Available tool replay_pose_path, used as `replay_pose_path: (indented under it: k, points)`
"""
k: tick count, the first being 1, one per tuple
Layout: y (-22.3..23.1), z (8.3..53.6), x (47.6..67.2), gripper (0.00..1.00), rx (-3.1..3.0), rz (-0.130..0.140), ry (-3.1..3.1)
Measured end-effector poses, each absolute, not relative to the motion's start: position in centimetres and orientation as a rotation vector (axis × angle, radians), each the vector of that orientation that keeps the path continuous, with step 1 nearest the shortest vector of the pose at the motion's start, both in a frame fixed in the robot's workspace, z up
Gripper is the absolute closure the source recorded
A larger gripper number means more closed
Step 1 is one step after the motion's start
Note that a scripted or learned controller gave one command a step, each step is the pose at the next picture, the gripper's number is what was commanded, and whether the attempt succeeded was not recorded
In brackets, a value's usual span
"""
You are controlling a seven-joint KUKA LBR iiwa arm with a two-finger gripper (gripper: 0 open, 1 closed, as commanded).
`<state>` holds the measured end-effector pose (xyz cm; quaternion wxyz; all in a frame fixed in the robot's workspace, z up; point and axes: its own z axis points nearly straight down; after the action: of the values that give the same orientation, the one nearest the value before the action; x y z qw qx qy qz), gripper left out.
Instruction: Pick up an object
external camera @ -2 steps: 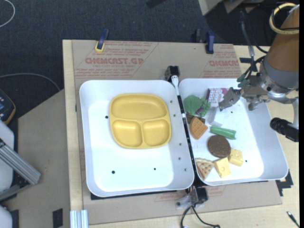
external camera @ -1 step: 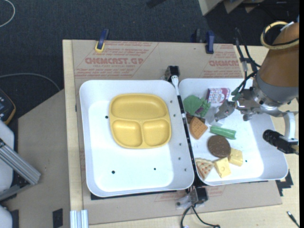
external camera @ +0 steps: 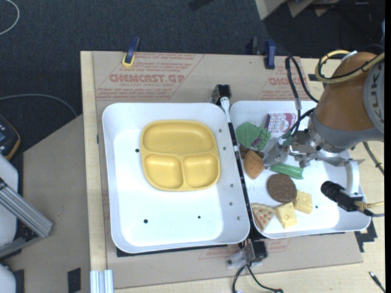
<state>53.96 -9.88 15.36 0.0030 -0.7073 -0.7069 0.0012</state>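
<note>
My gripper (external camera: 282, 154) hangs low over the middle of the right bin (external camera: 342, 223), reaching in from the right. Directly under and beside it lie a green pod-shaped toy (external camera: 289, 170) and an orange-brown bread piece (external camera: 253, 163). A green leafy toy (external camera: 250, 133) and a pink-and-white box (external camera: 279, 122) sit toward the back of the bin. In front lie a round brown cookie (external camera: 282, 188), two yellow cheese blocks (external camera: 286, 215) (external camera: 303, 202) and a waffle-like wedge (external camera: 263, 215). Nothing is visibly lifted off the bin floor.
The left bin (external camera: 122, 182) holds a yellow divided plate (external camera: 180, 154) toward its back. The raised rims of the two bins meet in a ridge (external camera: 236, 163) close to the left of the gripper. The arm's orange wrist band (external camera: 345, 96) covers the right bin's back right corner.
</note>
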Motion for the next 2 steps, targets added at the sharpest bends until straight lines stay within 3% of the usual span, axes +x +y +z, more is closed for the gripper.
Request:
replay_pose_path:
  k: [2]
  points:
    - [-10.0,8.4,53.1,0.0,-2.221,0.001,-2.22]
